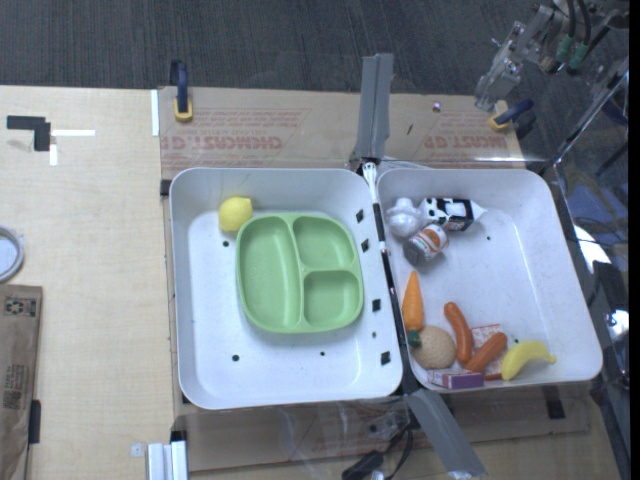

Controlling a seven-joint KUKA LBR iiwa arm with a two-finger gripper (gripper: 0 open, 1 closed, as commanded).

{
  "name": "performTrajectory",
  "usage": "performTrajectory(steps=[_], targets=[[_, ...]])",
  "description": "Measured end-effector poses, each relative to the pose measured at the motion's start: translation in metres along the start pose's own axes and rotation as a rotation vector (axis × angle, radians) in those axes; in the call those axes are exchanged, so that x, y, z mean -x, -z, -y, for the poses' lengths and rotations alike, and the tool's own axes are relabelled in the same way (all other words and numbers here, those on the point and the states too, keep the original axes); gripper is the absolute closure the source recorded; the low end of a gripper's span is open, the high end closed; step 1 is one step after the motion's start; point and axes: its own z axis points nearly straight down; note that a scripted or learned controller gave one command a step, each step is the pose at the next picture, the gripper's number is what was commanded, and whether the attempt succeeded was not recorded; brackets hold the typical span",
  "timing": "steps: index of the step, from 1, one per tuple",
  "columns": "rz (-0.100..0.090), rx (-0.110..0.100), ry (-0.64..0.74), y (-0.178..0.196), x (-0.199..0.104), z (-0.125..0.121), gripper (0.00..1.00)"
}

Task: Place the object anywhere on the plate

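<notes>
At the upper right of the frame we see the gripper (497, 76) small and blurred, the arm cut by the top edge; the roll of tape (6, 255) is cropped at the left edge.

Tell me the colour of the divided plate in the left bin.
The plate is light green, seen clearly in the camera view.
</notes>
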Motion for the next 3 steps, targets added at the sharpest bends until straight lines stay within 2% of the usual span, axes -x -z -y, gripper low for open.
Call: performTrajectory(steps=[1, 2, 3], targets=[[0.000, 0.000, 0.000, 0.000, 0.000, 0.000, 0.00], [0.005, 0.000, 0.002, 0.009, 0.001, -0.001, 1.00], [-0.003, 0.001, 0.174, -0.138, -0.052, -0.063, 1.00]])
